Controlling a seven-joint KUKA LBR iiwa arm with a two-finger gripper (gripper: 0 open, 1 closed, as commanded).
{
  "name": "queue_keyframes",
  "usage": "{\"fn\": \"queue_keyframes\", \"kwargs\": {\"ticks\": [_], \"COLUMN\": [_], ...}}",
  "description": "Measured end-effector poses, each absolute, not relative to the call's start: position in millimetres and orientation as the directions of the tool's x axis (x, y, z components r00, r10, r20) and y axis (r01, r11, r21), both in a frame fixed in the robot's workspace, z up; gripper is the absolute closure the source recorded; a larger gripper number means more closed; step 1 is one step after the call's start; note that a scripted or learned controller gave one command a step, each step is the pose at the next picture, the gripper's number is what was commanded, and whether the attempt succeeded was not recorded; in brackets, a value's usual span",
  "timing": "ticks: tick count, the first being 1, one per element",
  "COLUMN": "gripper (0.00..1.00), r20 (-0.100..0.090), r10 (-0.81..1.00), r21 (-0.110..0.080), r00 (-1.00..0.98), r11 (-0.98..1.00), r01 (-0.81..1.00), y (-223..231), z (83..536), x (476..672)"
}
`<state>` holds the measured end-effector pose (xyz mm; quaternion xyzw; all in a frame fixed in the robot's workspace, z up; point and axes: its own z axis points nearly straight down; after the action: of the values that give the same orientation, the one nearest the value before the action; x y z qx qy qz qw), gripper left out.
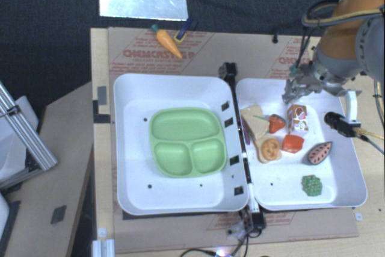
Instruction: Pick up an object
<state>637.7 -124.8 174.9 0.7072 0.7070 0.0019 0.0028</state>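
The arm was seen reaching in over the right bin point(355, 180), with the gripper point(293, 92) hung above the bin's far edge, just beyond a small carton point(298, 118). Whether the pincer was wide or narrow could not be told, since the fingertips were too small and dark to be made out, and nothing could be seen held between them.

The things to be picked were all gathered in the right bin: a wedge of sandwich point(255, 122) near the left wall, a small red piece point(276, 123) beside it, the carton, a red block point(293, 143), a round orange pastry point(269, 149), a dark oval piece point(319, 153) towards the right wall, and a green floret point(311, 185) alone near the near right corner.

The carton was judged the nearest target. A straight descent would be called for, with the fingers set across its narrow sides, because the red piece and red block lay just beside it and could be nudged.

More open room was offered around the floret, which stood well apart from the rest. The left bin point(129, 129) carried a green divided plate point(186, 141), and a toy carrot point(167, 43) lay outside on the bench, beyond the bins' far edge.
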Motion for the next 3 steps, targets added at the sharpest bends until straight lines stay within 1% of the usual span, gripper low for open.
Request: {"fn": "queue_keyframes", "kwargs": {"ticks": [1, 2, 3], "gripper": [1.00, 1.00, 1.00], "r20": [-0.002, 0.001, 0.003], "r10": [1.000, 1.000, 1.000], "r21": [0.008, 0.000, -0.002], "r00": [-0.004, -0.007, -0.009], "r11": [0.004, 0.007, 0.009], "r01": [1.000, 1.000, 1.000], "y": [-125, -83, -29], "z": [229, 232, 221], "x": [639.5, 605.1, 581.3]}}
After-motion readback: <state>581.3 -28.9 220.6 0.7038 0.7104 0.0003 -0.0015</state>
